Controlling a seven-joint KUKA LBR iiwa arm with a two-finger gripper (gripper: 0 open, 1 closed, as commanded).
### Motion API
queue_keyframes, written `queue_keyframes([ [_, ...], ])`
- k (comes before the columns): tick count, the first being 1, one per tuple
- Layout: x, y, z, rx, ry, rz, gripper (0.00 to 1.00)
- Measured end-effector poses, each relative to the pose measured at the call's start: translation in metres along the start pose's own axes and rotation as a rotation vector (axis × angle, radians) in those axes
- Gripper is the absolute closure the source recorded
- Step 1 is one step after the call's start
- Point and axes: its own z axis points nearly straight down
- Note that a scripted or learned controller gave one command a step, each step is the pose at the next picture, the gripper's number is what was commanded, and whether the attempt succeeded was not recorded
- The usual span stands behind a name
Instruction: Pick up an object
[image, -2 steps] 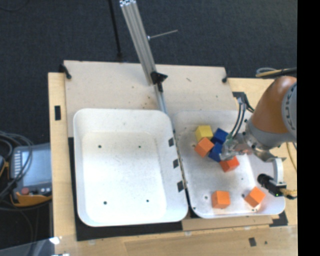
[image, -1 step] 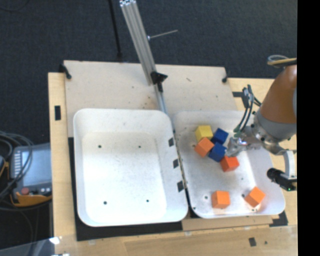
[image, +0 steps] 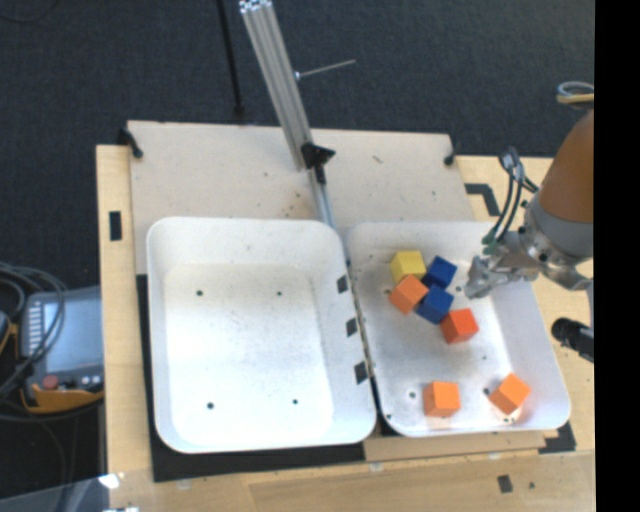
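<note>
Blocks in yellow, blue and orange cluster in the right bin, just left of the pincer; whether it is released or clenched cannot be told. Left of that bin sits a second white bin on the pale wooden bench, dark carpet beyond. No writing is legible.

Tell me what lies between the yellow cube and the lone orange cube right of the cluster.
In the camera view, two blue cubes sit between the yellow cube and that orange cube.
</note>
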Motion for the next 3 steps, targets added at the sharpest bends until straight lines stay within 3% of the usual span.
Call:
queue_keyframes([
  [1,-0.004,0.007,-0.046,0.0,0.0,-0.001,1.0],
  [3,0.104,0.048,-0.037,0.006,0.003,-0.003,1.0],
])
